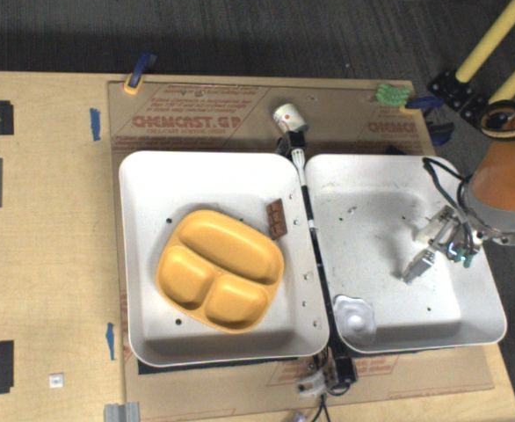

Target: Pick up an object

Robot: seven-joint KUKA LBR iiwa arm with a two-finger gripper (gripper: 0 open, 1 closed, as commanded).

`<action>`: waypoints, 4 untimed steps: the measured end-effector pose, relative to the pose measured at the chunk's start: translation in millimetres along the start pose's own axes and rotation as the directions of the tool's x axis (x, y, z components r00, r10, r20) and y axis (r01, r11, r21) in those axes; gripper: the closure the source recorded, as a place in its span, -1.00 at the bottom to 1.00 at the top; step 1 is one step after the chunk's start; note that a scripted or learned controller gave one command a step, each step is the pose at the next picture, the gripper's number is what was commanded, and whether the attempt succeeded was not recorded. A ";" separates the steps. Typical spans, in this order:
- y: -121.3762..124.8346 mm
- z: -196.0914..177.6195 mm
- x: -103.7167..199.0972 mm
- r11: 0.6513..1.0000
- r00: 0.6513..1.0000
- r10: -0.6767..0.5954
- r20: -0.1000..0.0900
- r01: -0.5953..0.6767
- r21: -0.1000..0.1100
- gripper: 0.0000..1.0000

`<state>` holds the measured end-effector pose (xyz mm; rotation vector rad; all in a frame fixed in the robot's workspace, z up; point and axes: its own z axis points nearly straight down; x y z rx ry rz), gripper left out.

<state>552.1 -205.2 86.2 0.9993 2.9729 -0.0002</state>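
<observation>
A yellow divided plate [221,269] lies in the left bin [143,236], tilted toward the front. Beside that bin's right wall rests a small brown block [276,219]. A clear plastic piece [353,315] sits in the front left corner of the right bin [389,183]. My gripper [421,250] hangs low over the right half of the right bin, reaching in from the right. Its fingers [415,268] are spread open, and nothing is between them. The clear piece lies well to the gripper's front left.
A white and black clip [288,120] sits behind the gap between the bins. A blue clamp [137,73] and a green clamp [391,95] hold the cardboard sheet at the back. Yellow poles [495,33] stand at the far right.
</observation>
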 end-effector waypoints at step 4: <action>106.9 0.6 -25.7 0.752 0.752 -0.659 0.003 0.659 -0.002 -1.00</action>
